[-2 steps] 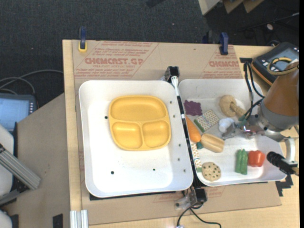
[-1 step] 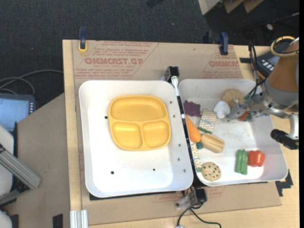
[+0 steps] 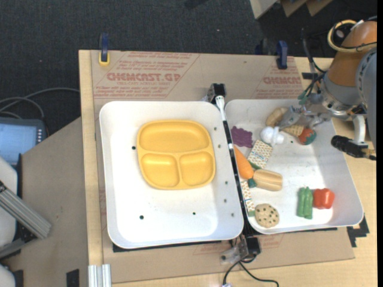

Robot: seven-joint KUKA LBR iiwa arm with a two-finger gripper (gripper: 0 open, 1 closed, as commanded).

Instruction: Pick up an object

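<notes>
The end effector (image 3: 302, 121) is hanging low over the far part of the right bin (image 3: 341, 178); whether it is wide or narrow I cannot tell. Toy foods are lying right beneath it — a tan bread-like piece (image 3: 276, 116), a white ball (image 3: 272, 135) and a small red-orange piece (image 3: 307, 137). A yellow divided plate (image 3: 175, 153) is sitting in the left bin (image 3: 119, 208) on the desk (image 3: 149, 73).

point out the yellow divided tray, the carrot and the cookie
yellow divided tray (image 3: 175, 141): camera view, floor of its large top compartment
carrot (image 3: 243, 164): camera view, middle of its orange body
cookie (image 3: 266, 215): camera view, centre of its top face
</notes>
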